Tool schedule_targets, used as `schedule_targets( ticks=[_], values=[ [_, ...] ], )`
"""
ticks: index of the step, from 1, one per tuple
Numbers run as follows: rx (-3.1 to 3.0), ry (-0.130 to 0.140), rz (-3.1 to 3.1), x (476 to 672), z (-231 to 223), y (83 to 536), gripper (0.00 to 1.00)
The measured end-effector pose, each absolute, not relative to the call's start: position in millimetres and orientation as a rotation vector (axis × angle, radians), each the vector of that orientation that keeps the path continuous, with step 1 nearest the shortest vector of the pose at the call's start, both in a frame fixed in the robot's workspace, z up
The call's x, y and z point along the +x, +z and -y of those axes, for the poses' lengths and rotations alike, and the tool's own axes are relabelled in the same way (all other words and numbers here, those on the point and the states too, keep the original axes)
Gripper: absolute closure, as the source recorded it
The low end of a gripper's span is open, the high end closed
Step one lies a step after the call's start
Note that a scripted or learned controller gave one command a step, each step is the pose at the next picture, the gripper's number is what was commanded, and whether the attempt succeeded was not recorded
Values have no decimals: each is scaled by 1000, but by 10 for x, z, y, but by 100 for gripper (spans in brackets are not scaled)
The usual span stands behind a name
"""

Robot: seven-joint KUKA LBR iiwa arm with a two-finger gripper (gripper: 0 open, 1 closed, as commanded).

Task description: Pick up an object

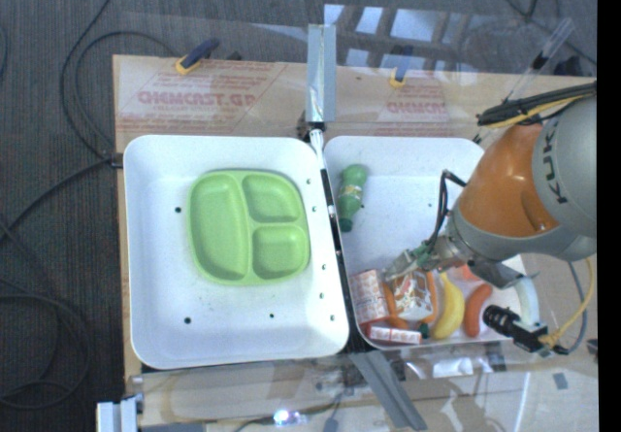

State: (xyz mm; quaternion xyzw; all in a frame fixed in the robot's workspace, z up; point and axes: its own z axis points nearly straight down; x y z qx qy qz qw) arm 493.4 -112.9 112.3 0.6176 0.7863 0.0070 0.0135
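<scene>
A pile of small things lies in the right bin (pixel 408 153) near its front edge: a red and white packet (pixel 370 295), a clear bag with orange pieces (pixel 411 292), a yellow banana (pixel 448 307) and a red-orange sausage shape (pixel 475 309). A green bottle (pixel 350 194) lies at the bin's far left, beside the divider. My gripper (pixel 430 255) hangs low over the pile, just above the clear bag, under the arm's orange band (pixel 505 192).
The left bin (pixel 155 178) holds a green tray with three compartments (pixel 249 226). A metal bar (pixel 321 76) stands behind the two bins. Cables run across the floor at the left and the top.
</scene>
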Motion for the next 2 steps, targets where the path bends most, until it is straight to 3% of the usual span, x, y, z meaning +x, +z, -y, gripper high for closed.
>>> schedule_targets(
  ticks=[1,2],
  values=[
    [1883,-4,-2517,5065,883,1825,100],
    [1941,-3,-2476,5138,794,1818,100]
  ],
)
